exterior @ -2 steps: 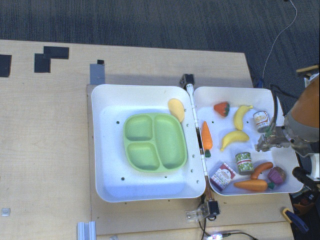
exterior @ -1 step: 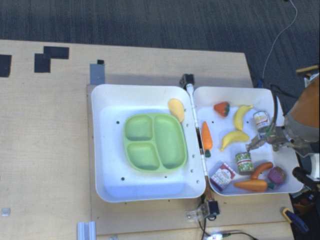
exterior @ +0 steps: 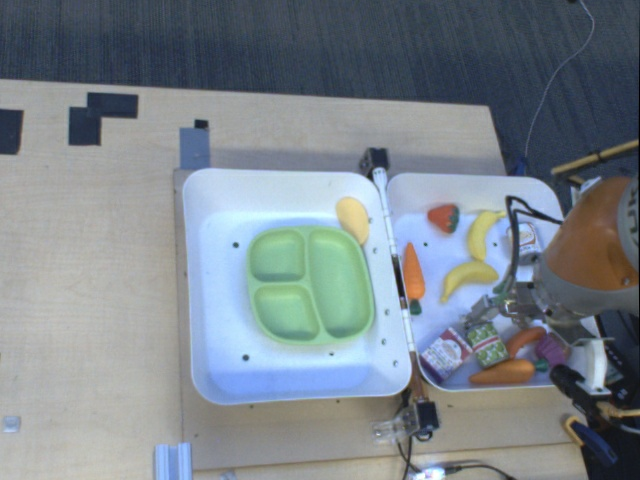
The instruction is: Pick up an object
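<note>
Camera view: arm [exterior: 590, 253] hides part of the right bin [exterior: 420, 203].

A grey arm [exterior: 600, 268] at the right of the frame, banded broadly in orange, with a thin black cable [exterior: 515, 230] looping beside it.

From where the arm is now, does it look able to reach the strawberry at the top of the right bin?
Probably yes. The strawberry lies apart from the other toys in the right bin, with bare floor around it. The gripper hovers lower in the same bin, and nothing stands between them except a banana.
</note>
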### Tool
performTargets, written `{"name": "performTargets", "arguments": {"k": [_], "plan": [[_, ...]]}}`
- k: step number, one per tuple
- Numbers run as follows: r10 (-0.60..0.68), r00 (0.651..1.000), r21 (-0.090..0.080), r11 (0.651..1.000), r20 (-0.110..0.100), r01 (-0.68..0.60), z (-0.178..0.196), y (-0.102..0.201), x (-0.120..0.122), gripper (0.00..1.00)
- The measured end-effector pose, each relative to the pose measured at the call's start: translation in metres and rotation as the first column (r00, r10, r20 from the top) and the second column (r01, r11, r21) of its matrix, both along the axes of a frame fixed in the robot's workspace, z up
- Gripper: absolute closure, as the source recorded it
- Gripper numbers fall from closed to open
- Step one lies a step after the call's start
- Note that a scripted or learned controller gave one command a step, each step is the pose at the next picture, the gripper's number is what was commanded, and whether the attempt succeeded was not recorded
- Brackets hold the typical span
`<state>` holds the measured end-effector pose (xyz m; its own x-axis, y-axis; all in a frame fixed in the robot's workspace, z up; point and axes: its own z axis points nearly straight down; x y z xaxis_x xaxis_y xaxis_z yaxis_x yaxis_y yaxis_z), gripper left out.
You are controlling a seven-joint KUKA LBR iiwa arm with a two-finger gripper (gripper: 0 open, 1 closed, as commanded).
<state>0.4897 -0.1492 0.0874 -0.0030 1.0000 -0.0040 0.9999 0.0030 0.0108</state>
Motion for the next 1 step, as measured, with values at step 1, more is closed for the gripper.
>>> {"name": "performTargets", "arguments": {"k": [1], "plan": [[0.002,1.000,-0.001,1.000,0.007,-0.002,0.0117,0.0001,0.0027,1.00]]}}
